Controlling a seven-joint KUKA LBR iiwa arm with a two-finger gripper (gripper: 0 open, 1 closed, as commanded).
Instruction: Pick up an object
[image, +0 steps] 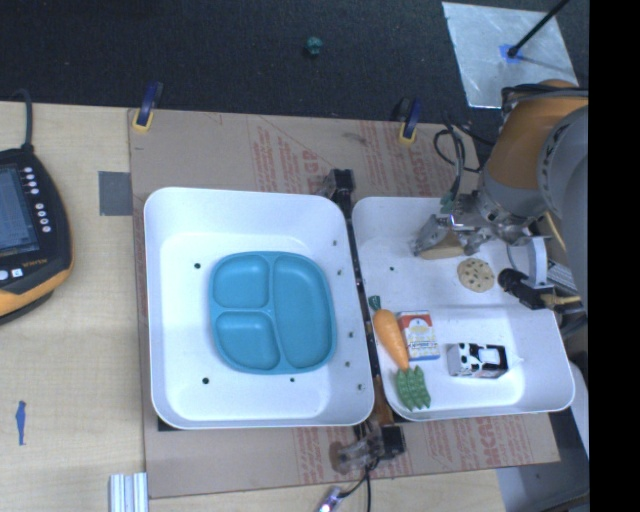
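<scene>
The left bin (165, 300) is occupied by a blue divided plate (271, 311); the right bin (545, 385) is reached into by the arm (535, 150). The gripper (437, 238) is seen low at that bin's far end, and whether its fingers are spread or closed cannot be told. The nearest object, a cookie (476, 274), is found just beside it, toward the camera. Farther forward, a carrot (396, 353) is laid lengthwise along the bin's left wall, beside a small carton (420, 336) and a cow-patterned box (477, 360).

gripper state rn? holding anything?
Gripper: low at the right bin's far edge, beside the cookie; open or closed cannot be told, nothing visibly held.
</scene>
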